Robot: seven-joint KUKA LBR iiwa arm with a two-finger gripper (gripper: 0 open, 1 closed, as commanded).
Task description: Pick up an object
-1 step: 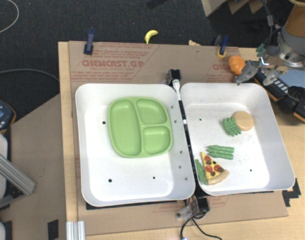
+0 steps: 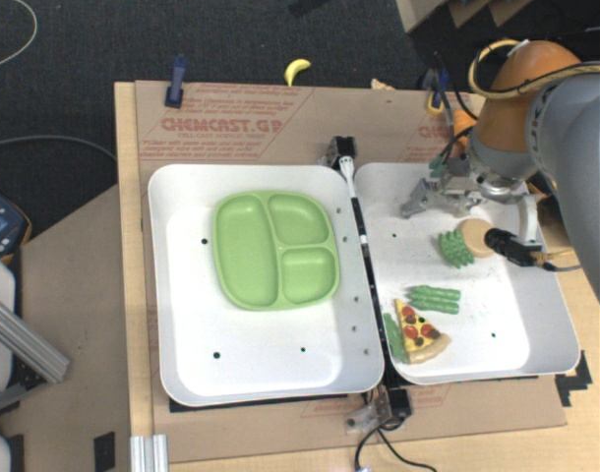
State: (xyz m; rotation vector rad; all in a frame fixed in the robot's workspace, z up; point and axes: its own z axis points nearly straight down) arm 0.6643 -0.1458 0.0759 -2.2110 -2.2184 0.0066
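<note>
My gripper [image 2: 438, 203] hangs over the back of the right bin [image 2: 539, 334], its grey fingers spread open with nothing between them. Just in front of it, to its right, lies a green ridged toy [image 2: 453, 248] against a tan round piece [image 2: 475, 234]. A bunch of green beans [image 2: 434, 298] lies nearer the front. A toy pizza slice [image 2: 420, 331] sits at the front left of that bin, beside a thin green strip [image 2: 391, 334].
The left bin [image 2: 177, 293] holds a green divided plate [image 2: 275, 249]. A black ridge [image 2: 357, 226] marks where the two bins meet. The grey arm with its orange band [image 2: 521, 77] comes in from the upper right.
</note>
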